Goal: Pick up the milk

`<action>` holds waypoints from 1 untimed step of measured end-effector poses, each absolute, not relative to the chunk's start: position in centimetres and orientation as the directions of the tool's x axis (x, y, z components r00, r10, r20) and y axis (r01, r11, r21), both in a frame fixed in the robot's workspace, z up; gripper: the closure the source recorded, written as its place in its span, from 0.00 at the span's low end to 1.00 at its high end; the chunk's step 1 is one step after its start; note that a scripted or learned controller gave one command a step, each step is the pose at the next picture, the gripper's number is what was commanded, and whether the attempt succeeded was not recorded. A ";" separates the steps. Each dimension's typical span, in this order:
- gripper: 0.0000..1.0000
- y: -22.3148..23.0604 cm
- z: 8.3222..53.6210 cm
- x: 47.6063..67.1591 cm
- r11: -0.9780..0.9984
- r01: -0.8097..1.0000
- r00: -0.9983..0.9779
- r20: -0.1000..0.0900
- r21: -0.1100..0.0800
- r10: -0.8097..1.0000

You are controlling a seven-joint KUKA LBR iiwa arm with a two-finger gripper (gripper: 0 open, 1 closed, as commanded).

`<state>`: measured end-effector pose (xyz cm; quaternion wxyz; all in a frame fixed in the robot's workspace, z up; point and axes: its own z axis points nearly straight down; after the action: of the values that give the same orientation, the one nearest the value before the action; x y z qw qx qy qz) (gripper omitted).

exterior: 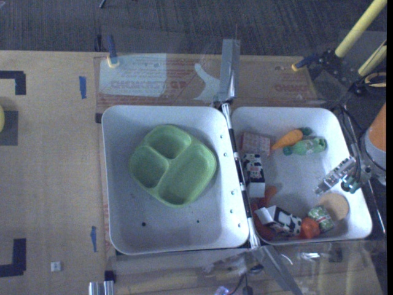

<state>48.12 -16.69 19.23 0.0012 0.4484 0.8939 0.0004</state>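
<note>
Camera view: the metal two-finger end effector [339, 178] hovers over the right white bin [351, 140], holding nothing; how far it is spread, I cannot tell. The black-and-white cow-patterned milk carton [253, 168] lies against that bin's left wall, well apart from it, below a pink box [256, 143].

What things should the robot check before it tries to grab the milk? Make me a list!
1. Black-and-white cow-print milk carton in view, right white bin, by the left wall: ok.
2. Two-finger gripper over the carton: not ok, it sits at the bin's right side.
3. Fingers open: cannot tell.
4. Room around the carton: not ok, pink box and red piece crowd it.
5. Second cow-print carton might confuse: cannot tell.
</note>
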 end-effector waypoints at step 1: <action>1.00 -14.4 19.2 48.1 0.781 0.625 -0.781 0.001 0.001 0.625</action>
<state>48.09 -14.39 19.18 -0.0002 0.3312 0.9436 0.0004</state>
